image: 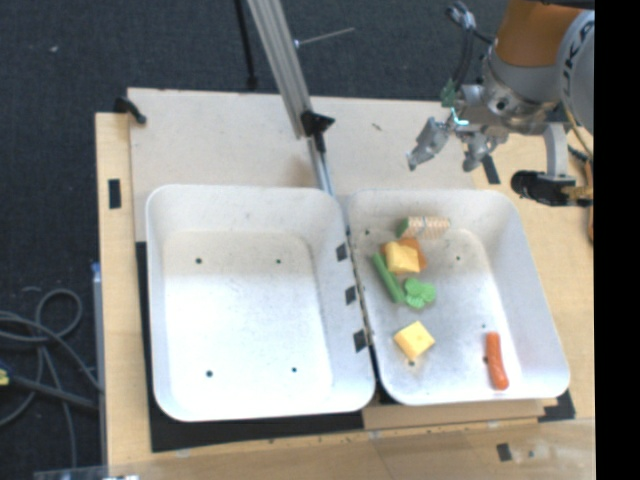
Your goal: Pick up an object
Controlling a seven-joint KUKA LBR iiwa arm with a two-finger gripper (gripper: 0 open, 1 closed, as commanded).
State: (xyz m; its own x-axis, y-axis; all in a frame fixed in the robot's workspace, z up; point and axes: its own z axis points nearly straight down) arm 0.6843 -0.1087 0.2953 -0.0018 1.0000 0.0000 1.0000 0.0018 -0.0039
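Observation:
My gripper (448, 151) hangs high above the back edge of the right bin (520, 268), its two fingers spread open with nothing between them. Below it in that bin lie a yellow block on an orange piece (403, 258), a green stalk-shaped toy (396, 280), a pale corn-like piece (428, 225), a second yellow block (414, 340) and a red-orange carrot-like stick (495, 359).
The left bin (170, 268) stands beside the right one. A slanted metal post (285, 63) rises from the bench behind the bins' shared edge. Cables lie on the dark floor at the left (40, 318).

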